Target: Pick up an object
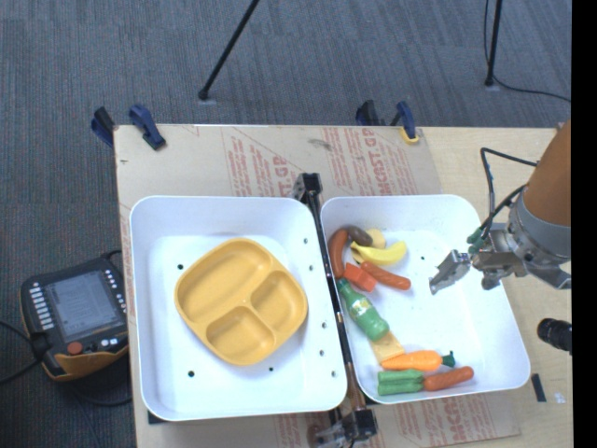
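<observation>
Gripper (466, 276): hangs over the right bin (485, 339), toward its right edge, fingers spread with nothing between them.

Nearest candidate: an orange-red toy pepper (386, 276), lying flat on the bin floor near the left edge, just below a yellow banana (379, 251) and close beside a green bottle-shaped piece (364, 313) (touching or not, hard to tell). More toy food along the near edge: a carrot (411, 360) and an orange stick (449, 378).

Probably light, hollow plastic; stiff, smooth, likely slippery and apt to roll or squirt out of a poor pinch. Not fragile, by the look of it.

Best taken across the narrow width at mid-length, fingers either side of the long axis, away from the tapered ends. Worth watching the neighbours on the left side, crowded enough to get nudged.
</observation>
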Robot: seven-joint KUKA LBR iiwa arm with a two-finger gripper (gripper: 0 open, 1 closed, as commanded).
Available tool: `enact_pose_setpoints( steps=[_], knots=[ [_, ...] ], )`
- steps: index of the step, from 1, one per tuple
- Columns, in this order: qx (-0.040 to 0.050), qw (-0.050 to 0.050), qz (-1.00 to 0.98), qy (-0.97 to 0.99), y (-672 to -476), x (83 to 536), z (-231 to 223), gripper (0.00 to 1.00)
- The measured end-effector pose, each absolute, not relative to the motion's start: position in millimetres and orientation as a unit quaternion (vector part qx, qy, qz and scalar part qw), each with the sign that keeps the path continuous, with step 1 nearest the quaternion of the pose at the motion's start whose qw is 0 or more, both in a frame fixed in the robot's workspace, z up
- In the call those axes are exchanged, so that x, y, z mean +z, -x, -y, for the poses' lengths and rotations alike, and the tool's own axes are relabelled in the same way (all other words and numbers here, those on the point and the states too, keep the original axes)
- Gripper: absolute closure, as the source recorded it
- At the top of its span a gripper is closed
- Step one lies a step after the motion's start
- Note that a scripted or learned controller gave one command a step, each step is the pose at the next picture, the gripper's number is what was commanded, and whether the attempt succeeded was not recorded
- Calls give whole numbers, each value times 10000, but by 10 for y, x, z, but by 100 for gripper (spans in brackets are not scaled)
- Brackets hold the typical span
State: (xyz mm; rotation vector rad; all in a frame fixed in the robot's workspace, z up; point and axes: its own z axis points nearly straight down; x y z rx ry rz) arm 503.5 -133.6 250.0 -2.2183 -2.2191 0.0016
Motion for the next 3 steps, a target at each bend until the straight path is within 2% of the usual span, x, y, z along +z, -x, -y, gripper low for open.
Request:
enact_pose_setpoints(
  steps=[1, 2, 3],
  knots=[
    [13, 25, 7072, 7070, -5796, 864, 840, 0],
    [10, 28, 7051, 7091, -5801, 967, 845, 100],
    [-2, 4, 7077, 7066, -5897, 1882, 569, 100]
  ],
)
